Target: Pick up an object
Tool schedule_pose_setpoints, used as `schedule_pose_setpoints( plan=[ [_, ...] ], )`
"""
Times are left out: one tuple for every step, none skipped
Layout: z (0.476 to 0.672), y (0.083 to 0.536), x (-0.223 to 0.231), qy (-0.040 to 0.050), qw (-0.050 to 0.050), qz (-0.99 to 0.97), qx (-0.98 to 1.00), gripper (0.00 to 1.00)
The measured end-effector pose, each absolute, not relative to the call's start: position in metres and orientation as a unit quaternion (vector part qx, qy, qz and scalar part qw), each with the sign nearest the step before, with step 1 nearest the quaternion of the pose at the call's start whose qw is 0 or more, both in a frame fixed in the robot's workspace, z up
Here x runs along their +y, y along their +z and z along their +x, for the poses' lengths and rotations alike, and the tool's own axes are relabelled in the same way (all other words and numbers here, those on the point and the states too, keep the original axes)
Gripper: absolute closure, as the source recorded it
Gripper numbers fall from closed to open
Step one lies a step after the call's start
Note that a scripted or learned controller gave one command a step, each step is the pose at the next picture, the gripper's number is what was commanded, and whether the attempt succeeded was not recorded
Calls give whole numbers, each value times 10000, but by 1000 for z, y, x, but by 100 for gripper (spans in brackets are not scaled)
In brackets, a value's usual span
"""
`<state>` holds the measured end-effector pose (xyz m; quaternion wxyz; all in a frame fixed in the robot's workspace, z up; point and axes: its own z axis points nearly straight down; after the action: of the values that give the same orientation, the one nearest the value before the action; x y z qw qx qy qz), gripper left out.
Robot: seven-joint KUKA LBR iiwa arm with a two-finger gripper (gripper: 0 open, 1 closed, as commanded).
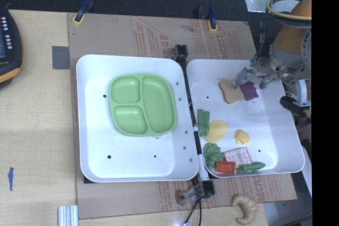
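My gripper [253, 80] hangs over the far part of the right bin [275, 129], its grey fingers spread open. Just below it lies a small purple piece [249, 92], apart from the fingers and not held. A tan bread slice [230, 92] touches the purple piece on its left. Further toward the front of this bin lie a green pickle [203, 117], a yellow lemon-like lump [217, 130], a small yellow piece [241, 136], a green leafy piece [213, 153], a red piece [225, 167], a red-and-white packet [238, 155] and a green pod [250, 168].
The left bin [92, 140] holds a green divided plate [143, 104]. A croissant [244, 208] lies on the cardboard in front of the bins. A black and orange control unit [8, 45] sits at the far left. Blue clamps [212, 18] grip the cardboard's back edge.
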<state>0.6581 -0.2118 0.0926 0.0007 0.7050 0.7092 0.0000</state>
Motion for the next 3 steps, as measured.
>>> schedule_pose_setpoints(
  plan=[
    [610,95,-195,-5,4,7064,7078,0],
    [651,94,-212,4,15,7048,7094,0],
    [651,106,-211,4,12,7035,7107,100]
  ],
)
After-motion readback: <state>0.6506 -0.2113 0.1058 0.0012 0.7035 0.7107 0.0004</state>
